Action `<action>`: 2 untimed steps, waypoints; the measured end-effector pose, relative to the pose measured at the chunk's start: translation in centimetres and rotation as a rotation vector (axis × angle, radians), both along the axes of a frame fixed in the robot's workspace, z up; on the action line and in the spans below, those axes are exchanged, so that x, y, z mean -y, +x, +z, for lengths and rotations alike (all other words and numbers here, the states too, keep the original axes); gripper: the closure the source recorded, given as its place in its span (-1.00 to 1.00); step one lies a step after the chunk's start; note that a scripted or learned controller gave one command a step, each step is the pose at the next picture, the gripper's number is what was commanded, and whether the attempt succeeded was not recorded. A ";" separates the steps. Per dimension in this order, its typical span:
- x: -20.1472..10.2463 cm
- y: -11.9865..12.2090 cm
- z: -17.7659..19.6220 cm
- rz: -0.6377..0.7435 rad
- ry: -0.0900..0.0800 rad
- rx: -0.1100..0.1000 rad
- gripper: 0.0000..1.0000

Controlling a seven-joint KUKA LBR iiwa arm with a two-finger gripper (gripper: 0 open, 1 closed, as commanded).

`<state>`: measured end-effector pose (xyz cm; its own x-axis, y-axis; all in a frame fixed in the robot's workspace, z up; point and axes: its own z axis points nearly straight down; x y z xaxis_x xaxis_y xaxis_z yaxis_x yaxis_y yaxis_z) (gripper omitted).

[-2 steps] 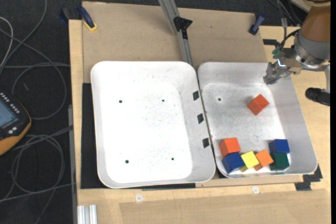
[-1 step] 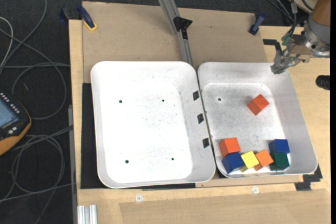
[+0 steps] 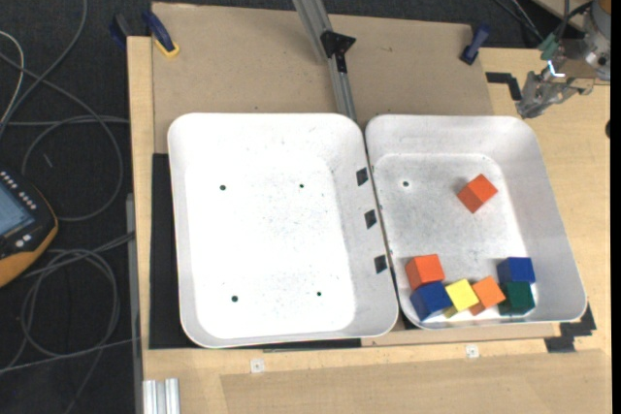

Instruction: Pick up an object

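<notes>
The right bin [image 3: 543, 172] holds several small blocks. An orange block [image 3: 476, 193] lies alone near its middle. Along the front wall sit an orange block [image 3: 423, 269], a blue block [image 3: 430, 299], a yellow block [image 3: 462, 294], another orange block [image 3: 489, 291], a blue block [image 3: 516, 270] and a green block [image 3: 518, 298]. My gripper [image 3: 537, 104] hangs at the far right, beyond the right bin's back right corner, with nothing visible between its fingers.
The left bin [image 3: 194, 150] lies beside the right one. A grey metal bar [image 3: 309, 5] slants from the top down to the bins' shared back edge. Blue clamps [image 3: 161, 36] [image 3: 474, 44] hold the board's back corners. Cables lie on the floor at left.
</notes>
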<state>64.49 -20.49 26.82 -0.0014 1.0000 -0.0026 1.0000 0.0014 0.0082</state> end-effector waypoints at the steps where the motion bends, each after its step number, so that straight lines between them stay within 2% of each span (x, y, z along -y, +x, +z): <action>1: -5.3 -0.3 0.7 0.005 0.005 -0.008 1.00; 2: -11.0 -1.3 1.1 0.006 0.006 -0.009 1.00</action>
